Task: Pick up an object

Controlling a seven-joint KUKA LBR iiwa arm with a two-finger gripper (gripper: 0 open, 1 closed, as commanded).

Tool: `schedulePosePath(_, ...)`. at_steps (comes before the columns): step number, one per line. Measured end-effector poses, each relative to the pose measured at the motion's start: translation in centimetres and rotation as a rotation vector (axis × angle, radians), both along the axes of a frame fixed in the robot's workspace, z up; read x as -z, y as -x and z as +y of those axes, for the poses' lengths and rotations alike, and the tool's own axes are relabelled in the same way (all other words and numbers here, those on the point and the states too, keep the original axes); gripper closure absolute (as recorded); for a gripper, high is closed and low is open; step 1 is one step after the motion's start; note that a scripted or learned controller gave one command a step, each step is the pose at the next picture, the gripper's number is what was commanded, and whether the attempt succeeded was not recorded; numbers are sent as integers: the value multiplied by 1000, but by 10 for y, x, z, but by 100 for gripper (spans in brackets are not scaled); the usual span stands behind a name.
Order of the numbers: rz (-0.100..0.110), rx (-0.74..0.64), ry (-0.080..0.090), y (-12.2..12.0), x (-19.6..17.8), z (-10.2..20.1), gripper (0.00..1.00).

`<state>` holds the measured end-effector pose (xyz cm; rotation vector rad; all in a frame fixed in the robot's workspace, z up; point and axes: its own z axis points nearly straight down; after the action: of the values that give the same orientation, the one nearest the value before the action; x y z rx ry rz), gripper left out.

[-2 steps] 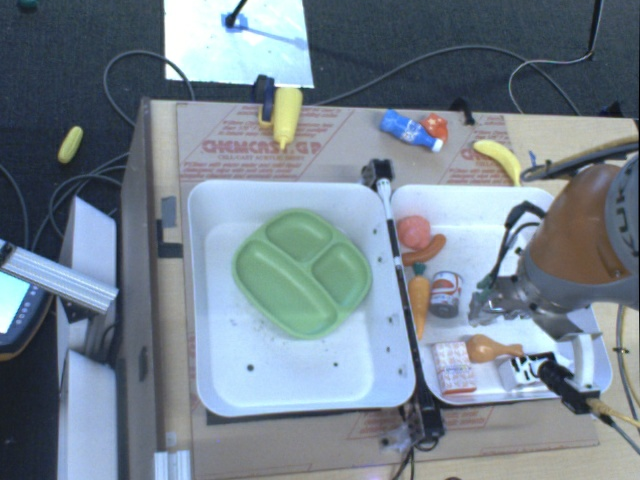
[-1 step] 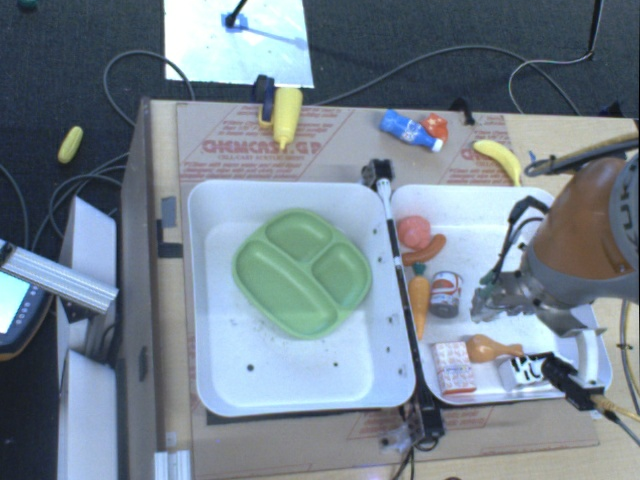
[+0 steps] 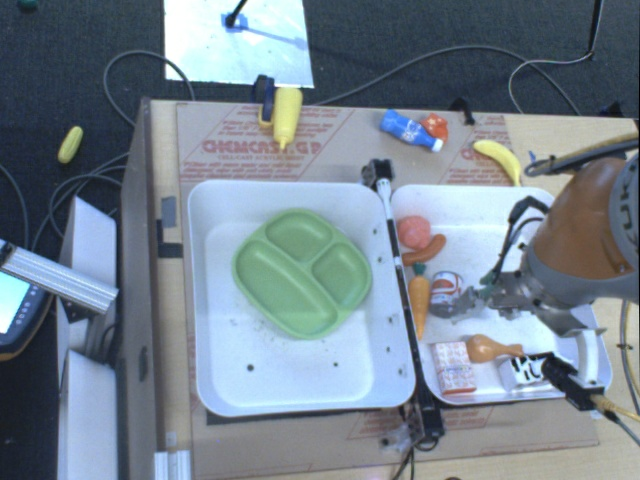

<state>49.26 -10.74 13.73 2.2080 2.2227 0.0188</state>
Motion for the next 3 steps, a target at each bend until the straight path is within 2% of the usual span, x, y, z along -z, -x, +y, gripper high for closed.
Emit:
schedulePosePath(1, 13, 5, 3, 6, 53, 24, 0)
schedulePosePath(2, 11, 6, 4, -33, 38, -31, 0)
schedulePosePath(3, 7, 11, 14, -61, 51, 15, 0)
